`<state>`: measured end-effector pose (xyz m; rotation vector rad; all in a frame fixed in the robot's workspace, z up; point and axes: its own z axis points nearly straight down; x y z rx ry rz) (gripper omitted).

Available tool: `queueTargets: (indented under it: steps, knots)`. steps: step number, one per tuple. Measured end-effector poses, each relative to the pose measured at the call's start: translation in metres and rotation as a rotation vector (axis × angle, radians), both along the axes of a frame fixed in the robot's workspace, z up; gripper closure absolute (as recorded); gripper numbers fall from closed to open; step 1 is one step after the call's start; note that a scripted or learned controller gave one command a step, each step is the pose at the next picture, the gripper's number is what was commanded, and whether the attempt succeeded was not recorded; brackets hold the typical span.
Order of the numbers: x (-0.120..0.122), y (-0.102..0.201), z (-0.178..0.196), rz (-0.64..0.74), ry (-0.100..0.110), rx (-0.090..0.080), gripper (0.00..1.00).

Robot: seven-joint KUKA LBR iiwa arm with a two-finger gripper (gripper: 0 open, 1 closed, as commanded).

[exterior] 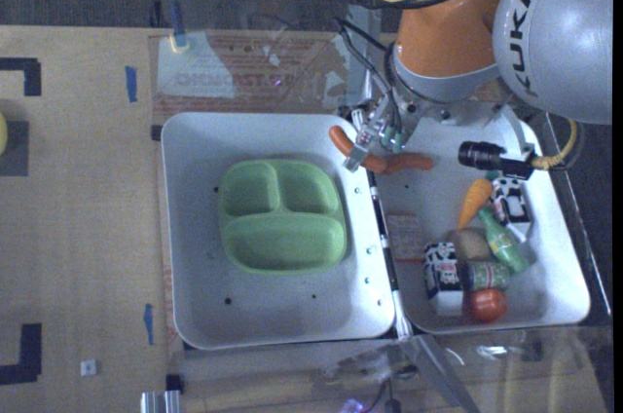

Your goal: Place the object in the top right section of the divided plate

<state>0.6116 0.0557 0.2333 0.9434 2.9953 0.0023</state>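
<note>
A green divided plate [282, 216] lies in the left bin [185, 236]; its top right section [310, 188] is bare. My gripper [366, 148] hangs over the ridge between the two bins, just right of the plate's upper right corner. A long orange-red sausage [404, 164] runs across under the fingertips, one end sticking out to the left toward the left bin and the other to the right over the right bin. The fingers look shut on its middle.
The right bin [565, 255] holds a carrot [475, 199], two cow-patterned cartons [443, 267], a green bottle [504, 242], a brown round item [471, 244], a dark can [485, 276] and a red tomato [486, 305]. Bare white floor surrounds the plate in the left bin.
</note>
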Motion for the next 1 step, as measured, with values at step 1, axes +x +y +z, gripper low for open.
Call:
queueTargets:
  steps: [1]
  knots:
    - [-0.0034,-0.0006,0.0548,0.084,-0.006,0.0,1.0]
